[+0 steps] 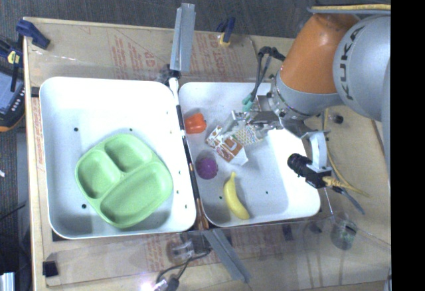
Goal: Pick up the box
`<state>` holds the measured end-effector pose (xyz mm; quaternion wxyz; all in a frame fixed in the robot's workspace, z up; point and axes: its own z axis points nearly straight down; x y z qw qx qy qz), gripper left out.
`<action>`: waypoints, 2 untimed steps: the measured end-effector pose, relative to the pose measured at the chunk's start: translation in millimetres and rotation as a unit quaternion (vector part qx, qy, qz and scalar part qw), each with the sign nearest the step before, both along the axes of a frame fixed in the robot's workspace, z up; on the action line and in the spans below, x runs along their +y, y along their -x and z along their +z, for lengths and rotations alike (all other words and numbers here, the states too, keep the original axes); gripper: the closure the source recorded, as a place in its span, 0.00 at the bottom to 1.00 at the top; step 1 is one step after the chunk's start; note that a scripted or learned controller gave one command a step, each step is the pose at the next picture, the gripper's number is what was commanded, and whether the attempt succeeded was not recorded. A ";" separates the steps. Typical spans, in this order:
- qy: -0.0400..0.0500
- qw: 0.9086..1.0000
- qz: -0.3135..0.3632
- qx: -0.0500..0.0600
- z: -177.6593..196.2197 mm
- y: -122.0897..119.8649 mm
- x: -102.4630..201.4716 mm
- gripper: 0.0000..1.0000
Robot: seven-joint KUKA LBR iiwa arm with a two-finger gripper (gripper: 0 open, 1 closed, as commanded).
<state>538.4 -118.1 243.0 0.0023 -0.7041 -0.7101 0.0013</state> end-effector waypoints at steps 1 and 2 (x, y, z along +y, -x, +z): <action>0.002 0.996 -0.088 -0.001 36.0 11.8 -51.2 0.00; 0.001 1.000 -0.017 -0.001 2.6 -49.3 -81.6 0.00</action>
